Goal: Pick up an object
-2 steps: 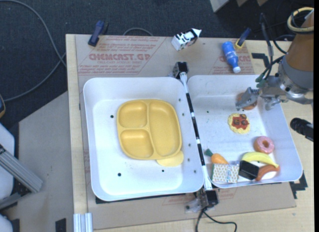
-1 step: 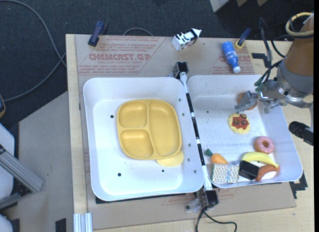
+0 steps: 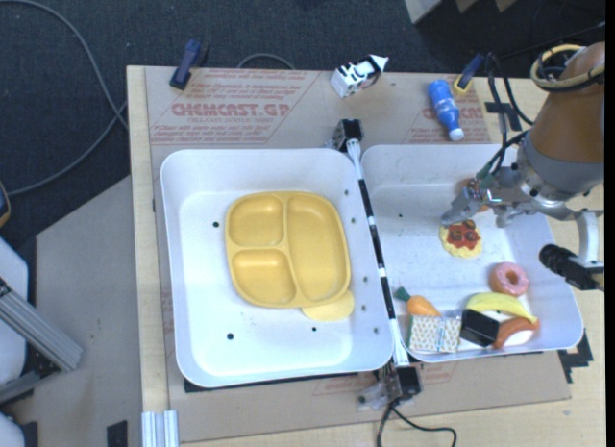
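Note:
My gripper (image 3: 464, 207) hangs low over the right bin (image 3: 413, 176), at the end of the grey arm (image 3: 567, 137) that comes in from the right. Just below its tip lies a small yellow disc with red topping (image 3: 462, 238), close to it but apart as far as I can see. Nothing shows in the gripper. Along the bin's near side lie a pink donut (image 3: 508, 279), a banana (image 3: 500, 305), a black block (image 3: 478, 328), a carrot (image 3: 421, 306) and a checkered wafer (image 3: 435, 335).
The left bin (image 3: 192, 243) holds a yellow divided plate (image 3: 286, 248) with a flat yellow disc (image 3: 330, 310) peeking out under its near edge. On the bench behind the bins lie a blue bottle (image 3: 445, 109), a black-and-white toy (image 3: 359, 74) and a blue clamp (image 3: 186, 63).

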Robot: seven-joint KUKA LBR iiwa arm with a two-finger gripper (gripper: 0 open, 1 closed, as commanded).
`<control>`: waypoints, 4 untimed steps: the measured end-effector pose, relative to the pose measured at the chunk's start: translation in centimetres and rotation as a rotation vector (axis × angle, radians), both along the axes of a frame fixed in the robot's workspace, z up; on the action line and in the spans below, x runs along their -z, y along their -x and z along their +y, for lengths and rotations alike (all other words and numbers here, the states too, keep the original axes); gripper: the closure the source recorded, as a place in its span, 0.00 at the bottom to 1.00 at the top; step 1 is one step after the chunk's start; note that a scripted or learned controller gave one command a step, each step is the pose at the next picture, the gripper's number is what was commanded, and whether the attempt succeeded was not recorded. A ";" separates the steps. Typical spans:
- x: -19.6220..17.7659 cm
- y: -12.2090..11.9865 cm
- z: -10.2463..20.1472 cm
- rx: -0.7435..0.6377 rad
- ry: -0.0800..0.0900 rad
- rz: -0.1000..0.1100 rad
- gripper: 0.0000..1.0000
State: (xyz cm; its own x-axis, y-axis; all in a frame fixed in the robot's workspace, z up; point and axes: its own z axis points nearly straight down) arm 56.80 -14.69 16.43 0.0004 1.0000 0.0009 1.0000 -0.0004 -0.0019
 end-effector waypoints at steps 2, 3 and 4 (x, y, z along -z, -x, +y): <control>8.0 3.0 -4.3 0.001 0.001 0.000 0.00; 8.0 -1.6 -3.0 -0.002 0.001 -0.003 0.00; 6.5 -1.9 -3.2 -0.001 0.005 -0.014 1.00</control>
